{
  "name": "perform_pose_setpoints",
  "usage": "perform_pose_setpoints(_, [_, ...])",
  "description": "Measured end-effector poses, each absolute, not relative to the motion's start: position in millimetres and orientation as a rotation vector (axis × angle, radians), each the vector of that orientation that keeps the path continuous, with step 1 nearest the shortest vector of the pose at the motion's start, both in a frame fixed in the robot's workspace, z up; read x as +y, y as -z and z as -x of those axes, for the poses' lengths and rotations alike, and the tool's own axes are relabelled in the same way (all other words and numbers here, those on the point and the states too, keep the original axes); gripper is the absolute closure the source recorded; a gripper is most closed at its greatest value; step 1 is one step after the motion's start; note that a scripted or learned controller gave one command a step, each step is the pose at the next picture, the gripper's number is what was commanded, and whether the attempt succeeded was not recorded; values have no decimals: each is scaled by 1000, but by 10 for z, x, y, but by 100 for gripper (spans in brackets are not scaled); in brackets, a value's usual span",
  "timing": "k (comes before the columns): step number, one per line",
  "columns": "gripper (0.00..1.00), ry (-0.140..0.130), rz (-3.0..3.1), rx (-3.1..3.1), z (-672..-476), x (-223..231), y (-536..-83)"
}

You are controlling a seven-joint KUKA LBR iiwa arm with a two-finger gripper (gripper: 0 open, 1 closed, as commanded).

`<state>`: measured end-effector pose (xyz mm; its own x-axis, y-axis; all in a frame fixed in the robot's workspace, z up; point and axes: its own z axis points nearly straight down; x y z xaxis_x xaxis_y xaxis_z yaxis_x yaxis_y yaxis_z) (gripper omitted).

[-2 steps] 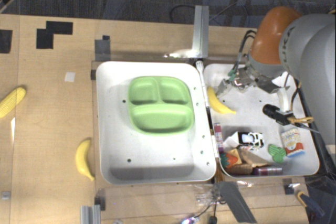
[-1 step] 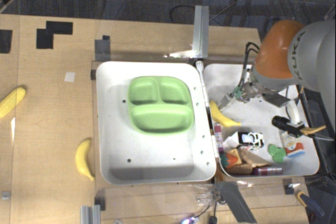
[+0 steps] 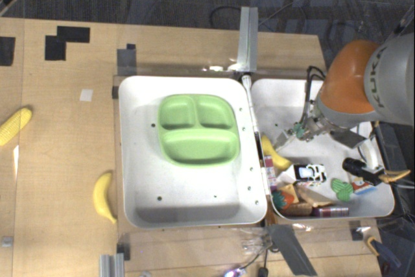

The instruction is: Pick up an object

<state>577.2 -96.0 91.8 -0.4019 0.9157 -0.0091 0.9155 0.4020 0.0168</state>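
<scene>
Arm over the right bin point(image 3: 285, 97) — nothing lifted yet.

From the overhead camera you see the gripper point(image 3: 299, 132) low above bare bin floor; the toys — a yellow piece point(image 3: 277, 160), a green piece point(image 3: 342, 189) — lie nearer, apart from it. The whole pick remains.

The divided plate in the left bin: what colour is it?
Light green plate, seen best in the camera view.

even overhead light, mild glare on white bins point(image 3: 139, 139), slightly soft focus
</scene>
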Motion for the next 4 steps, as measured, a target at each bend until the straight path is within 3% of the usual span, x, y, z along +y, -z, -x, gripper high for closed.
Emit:
perform_pose_setpoints(1, [0, -16, -1835, 2517, -4982, -1032, -937])
perform_pose_setpoints(2, [0, -12, -1795, 2557, -5214, -936, -920])
perform_pose_setpoints(3, [0, -15, -1933, 2459, -5918, -955, -906])
perform_pose_setpoints(4, [0, -11, -1883, 2501, -6374, -903, -893])
